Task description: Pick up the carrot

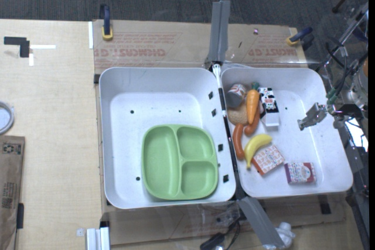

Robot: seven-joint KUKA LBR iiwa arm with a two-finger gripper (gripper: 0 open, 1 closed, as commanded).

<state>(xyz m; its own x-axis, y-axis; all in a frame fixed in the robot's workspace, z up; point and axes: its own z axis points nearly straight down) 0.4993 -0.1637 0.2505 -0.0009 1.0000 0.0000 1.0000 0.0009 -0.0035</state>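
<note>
Two bins are set side by side on the tabletop (47, 67). In the left bin (117, 96), a divided plate (180, 162) is placed toward the near right part. In the right bin (328, 178), the items are gathered along the left side: the carrot (252, 105) is laid lengthwise, with a small box (269, 107) just to its right and a sausage (238, 142) nearer, to its left. A banana (255, 147) lies beside the sausage, and two packets (268, 159) (300, 173) are found nearer, to the right. The pincer (309, 118) is seen above the bin's right part, well apart from the carrot.
</note>
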